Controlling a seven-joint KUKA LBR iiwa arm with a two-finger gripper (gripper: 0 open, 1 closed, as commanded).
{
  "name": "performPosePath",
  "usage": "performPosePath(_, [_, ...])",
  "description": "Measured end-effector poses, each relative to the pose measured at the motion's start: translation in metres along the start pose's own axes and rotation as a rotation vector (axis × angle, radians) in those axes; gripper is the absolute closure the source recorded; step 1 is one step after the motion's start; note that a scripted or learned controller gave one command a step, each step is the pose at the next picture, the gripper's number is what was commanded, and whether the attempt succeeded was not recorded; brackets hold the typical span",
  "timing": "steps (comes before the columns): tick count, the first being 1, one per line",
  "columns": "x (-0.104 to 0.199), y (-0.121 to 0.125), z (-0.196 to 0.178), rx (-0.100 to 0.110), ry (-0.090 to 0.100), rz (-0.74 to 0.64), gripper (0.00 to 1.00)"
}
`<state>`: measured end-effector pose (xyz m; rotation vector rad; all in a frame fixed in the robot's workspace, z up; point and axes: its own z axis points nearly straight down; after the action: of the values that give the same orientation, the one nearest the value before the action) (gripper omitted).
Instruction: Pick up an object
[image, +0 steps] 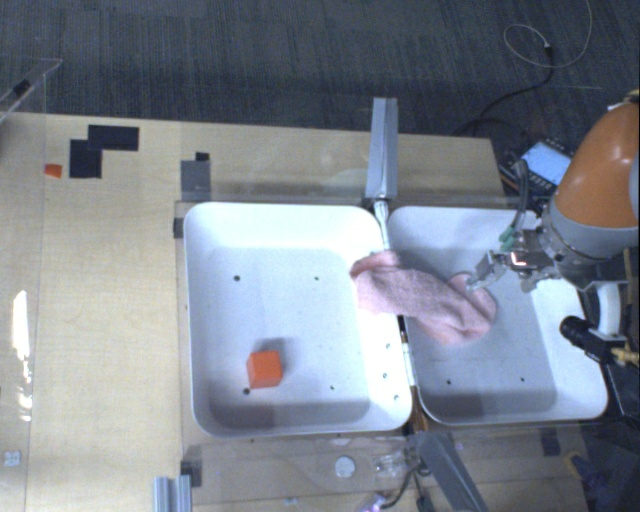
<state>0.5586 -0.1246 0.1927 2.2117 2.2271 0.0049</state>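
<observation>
Camera view: a pink cloth (425, 300) lies draped over the divide between the two white bins, its left end in the left bin (210, 300) near that bin's 3 o'clock rim, its larger bunched end in the right bin (500, 390) toward that bin's 9 o'clock side. The gripper (482, 278) sits at the cloth's 2 o'clock edge, touching or just above the bunched end; whether its fingers are apart or together I cannot tell, and no cloth shows between them. The arm (598, 190), grey with its orange band, comes in from 3 o'clock over the right bin. An orange block (265, 369) rests on the left bin's floor toward 6 o'clock, well apart from the cloth. Both bins stand on the desk (90, 330), which carries black marks (100, 148) near its 10 o'clock corner.
</observation>
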Motion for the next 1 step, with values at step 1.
performPosePath(1, [-0.0299,0.0297,-0.0194,-0.006,-0.002,-0.085,0.0])
